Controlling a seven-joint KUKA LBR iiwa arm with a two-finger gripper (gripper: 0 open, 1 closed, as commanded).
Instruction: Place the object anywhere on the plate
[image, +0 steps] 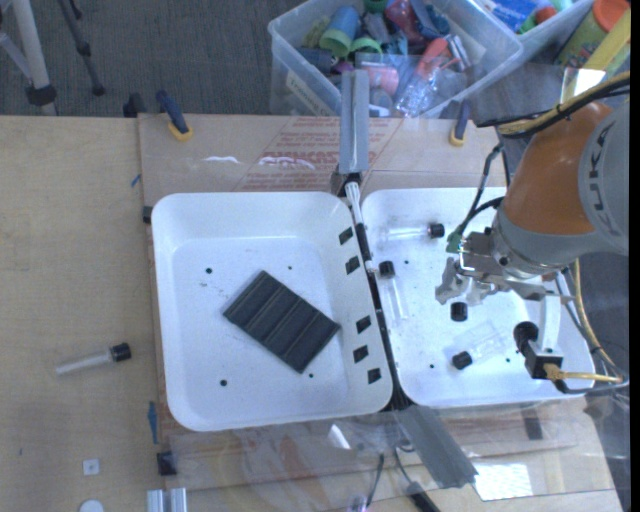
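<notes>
The gripper (478, 292) hangs low over the right bin (420, 390). Its wrist hides too much from above, so I cannot tell whether it is apart, together or clamped on anything. The task's thing looks to be one of the clear capped tubes in that bin. The nearest tube (478, 347) lies just below and beside the gripper in the view, flat on the bin floor with its black cap towards the divider (362, 290). The step in hand appears to be the pick. To do it well, the gripper should come down square across the tube's narrow body rather than along it, since a smooth round tube will likely roll or squirt out of an off-centre pinch. It should then lift well clear before crossing the divider, which stands between the gripper and the plate (280, 320). That plate, dark and ribbed, lies well apart from the gripper in the left bin (200, 215), and any spot on it will serve. By count there are two bins and one plate. I make out three tubes in the gripper's bin: the nearest one, a second (410, 232) beyond the gripper near the far wall, and a third (392, 290) between the gripper and the divider. A dark spot touching the gripper's outline may be a fourth cap. One more tube (88, 360) lies on the counter (60, 250), far past the plate.
</notes>
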